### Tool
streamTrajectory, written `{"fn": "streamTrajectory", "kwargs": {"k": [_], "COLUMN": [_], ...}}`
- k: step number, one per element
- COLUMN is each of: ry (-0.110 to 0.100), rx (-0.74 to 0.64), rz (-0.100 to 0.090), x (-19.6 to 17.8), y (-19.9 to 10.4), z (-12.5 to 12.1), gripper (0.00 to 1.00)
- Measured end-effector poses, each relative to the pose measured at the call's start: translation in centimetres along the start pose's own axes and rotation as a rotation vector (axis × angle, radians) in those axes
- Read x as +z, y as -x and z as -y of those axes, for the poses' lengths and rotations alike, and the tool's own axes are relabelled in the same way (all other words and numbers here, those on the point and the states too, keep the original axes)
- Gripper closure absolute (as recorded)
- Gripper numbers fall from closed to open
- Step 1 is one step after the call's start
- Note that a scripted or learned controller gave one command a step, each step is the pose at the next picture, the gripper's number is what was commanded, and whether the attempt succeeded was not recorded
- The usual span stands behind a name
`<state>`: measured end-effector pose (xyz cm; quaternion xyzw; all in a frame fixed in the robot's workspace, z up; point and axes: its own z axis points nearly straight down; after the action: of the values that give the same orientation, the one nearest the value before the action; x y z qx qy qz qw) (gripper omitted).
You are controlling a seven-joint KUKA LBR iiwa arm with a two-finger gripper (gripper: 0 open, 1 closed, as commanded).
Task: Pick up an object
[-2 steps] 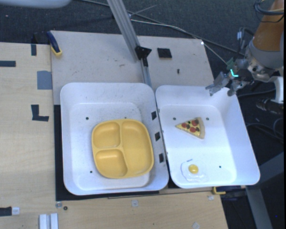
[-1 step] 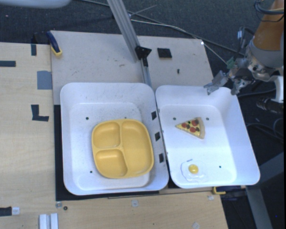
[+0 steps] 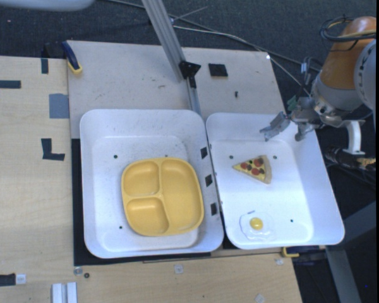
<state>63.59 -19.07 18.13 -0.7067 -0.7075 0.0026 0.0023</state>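
While you watch the right bin [image 3: 316, 188], a toy pizza slice [image 3: 254, 168] lies flat near its middle, with a toy fried egg [image 3: 255, 224] nearer the front edge. Your end effector [image 3: 289, 126] hangs over that bin's far right corner, well apart from the slice, fingers spread, nothing between them. Over in the left bin [image 3: 101, 169] sits a yellow divided plate [image 3: 162, 196].

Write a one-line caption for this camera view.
Claw hovers at right bin's far edge above pizza slice and fried egg; yellow divided plate in left bin.
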Motion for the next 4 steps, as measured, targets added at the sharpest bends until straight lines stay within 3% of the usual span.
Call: {"fn": "streamTrajectory", "kwargs": {"k": [1,2,3,4], "ry": [0.001,0.006,0.014,0.011], "rx": [-0.001,-0.001,-0.003,0.0], "rz": [0.0,0.002,0.006,0.0], "x": [6.1,9.8,8.4,3.9], "y": [-0.8,-0.9,-0.8,-0.7], "z": [-0.3,-0.4,-0.6,-1.3], "gripper": [0.0,0.0,1.0,1.0]}}
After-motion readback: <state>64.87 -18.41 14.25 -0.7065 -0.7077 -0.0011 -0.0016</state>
